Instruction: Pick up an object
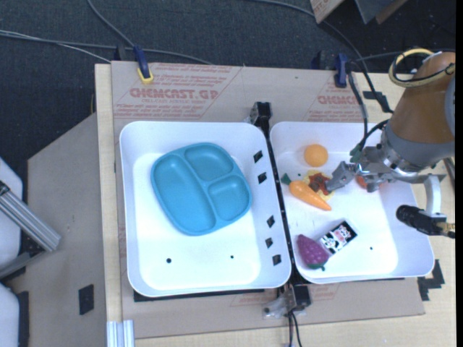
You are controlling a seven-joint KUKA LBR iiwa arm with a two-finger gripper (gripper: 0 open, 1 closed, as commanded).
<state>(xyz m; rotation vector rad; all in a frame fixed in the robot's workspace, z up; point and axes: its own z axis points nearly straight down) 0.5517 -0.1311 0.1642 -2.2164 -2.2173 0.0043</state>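
Grey metal fingers of the gripper reach low into the right bin, their tips down beside the thick end of a toy carrot; whether they are apart or closed I cannot tell, since they merge into a dark blur against a small red-and-yellow piece that lies just under them. The carrot lies on the bin floor near the divider, slanted, its green leafy end toward the left bin and its orange body running toward the gripper. It looks like hollow moulded plastic, so I judge it light, stiff and smooth, apt to roll or squirt out of a pinch along its taper; the thicker middle, taken across the width, seems the surest hold. Just behind sits a small orange ball, round and probably slippery. Nearer the front edge lie a purple bunch of toy grapes, knobbly and easier to grip, touching a small black-and-white carton. In the left bin rests a blue divided plate, well apart from all of this.
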